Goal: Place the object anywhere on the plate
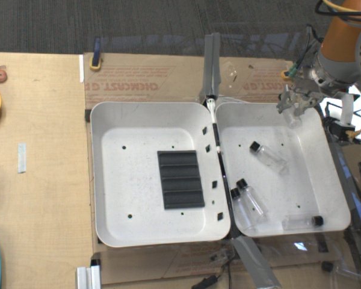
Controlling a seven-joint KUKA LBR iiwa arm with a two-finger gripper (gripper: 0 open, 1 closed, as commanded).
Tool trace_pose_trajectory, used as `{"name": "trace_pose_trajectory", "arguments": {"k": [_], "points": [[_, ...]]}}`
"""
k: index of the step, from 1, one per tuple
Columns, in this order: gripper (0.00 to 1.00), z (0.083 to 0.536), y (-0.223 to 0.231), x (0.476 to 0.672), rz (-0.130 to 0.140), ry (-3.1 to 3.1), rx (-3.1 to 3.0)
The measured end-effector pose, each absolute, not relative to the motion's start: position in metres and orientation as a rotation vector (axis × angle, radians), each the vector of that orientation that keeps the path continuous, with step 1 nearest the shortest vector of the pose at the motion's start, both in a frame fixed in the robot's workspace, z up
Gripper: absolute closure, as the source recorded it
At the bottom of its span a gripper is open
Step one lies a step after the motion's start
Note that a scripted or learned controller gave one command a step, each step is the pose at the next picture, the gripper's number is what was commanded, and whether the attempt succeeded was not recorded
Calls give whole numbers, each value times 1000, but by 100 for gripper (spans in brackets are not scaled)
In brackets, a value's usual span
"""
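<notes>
Apparently gripper [293,106] hovers above vials [267,155].

Single fixed camera, mounted above the counter [36,125], looking down at a slant. Both white bins [108,221] fill mid-frame at moderate range; arm [343,35] enters at upper right of frame.

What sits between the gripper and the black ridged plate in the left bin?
In the camera view, the divider where the bins meet and a clear black-capped vial lie between the gripper and the black ridged plate.
</notes>
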State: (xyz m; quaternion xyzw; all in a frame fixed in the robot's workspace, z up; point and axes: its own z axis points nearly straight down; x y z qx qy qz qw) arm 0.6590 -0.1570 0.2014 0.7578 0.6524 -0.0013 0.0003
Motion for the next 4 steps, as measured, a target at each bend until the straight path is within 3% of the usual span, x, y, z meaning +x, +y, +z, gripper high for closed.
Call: {"name": "trace_pose_trajectory", "arguments": {"k": [1,2,3,4], "points": [[100,178,-103,629,-2,2498,1907],[100,191,-38,605,-2,2521,1875],[100,191,25,563,-3,2583,1791],[100,190,73,477,-6,2475,1940]]}}
